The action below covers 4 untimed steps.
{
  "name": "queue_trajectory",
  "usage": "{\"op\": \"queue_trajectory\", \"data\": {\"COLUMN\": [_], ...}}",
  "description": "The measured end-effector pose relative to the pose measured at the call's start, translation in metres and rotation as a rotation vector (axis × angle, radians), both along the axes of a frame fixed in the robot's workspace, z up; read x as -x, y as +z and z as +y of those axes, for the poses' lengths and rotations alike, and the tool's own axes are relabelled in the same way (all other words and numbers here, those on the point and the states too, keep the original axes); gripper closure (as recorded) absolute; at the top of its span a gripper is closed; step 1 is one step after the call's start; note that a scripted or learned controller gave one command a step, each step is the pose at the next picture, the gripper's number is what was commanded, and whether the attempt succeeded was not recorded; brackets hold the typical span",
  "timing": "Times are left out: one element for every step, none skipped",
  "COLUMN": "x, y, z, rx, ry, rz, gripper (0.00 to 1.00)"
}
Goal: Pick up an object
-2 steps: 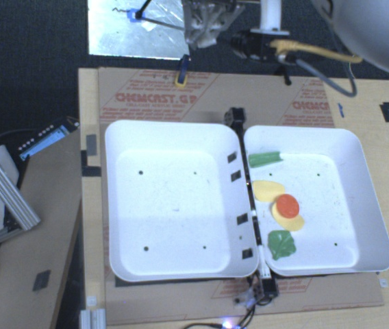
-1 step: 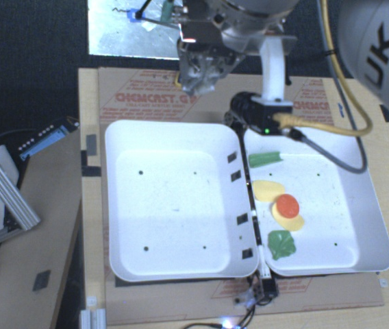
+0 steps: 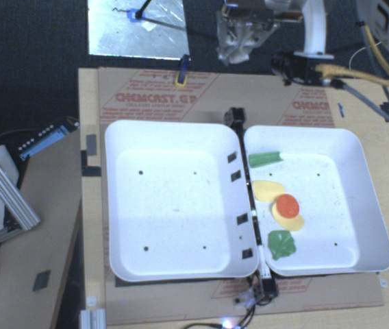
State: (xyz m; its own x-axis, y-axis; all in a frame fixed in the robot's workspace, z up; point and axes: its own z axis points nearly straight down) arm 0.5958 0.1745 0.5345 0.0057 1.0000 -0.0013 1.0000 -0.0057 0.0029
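Two white bins sit side by side on a cardboard sheet (image 3: 160,91): the left bin (image 3: 174,201) and the right bin (image 3: 345,197), whose inner side holds a small cluster. From top to bottom lie a green strip (image 3: 264,158), a yellow piece (image 3: 268,190), an orange-red round piece (image 3: 288,205) resting on another yellow piece, and a green lump (image 3: 281,243). Above the far edge of the bench hangs the gripper (image 3: 237,50), apparently carrying nothing; whether its jaws are apart or together cannot be told.
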Motion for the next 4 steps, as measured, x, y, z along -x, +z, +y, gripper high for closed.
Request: {"op": "queue_trajectory", "data": {"x": [0.041, 0.084, -0.016, -0.011], "y": [0.001, 0.001, -0.001, 0.001], "z": [0.033, 0.062, 0.002, 0.042], "rx": [-0.003, -0.003, 0.001, -0.003], "ry": [0.012, 0.013, -0.001, 0.012], "rz": [0.003, 0.003, 0.000, 0.001], "gripper": [1.00, 1.00, 1.00, 1.00]}}
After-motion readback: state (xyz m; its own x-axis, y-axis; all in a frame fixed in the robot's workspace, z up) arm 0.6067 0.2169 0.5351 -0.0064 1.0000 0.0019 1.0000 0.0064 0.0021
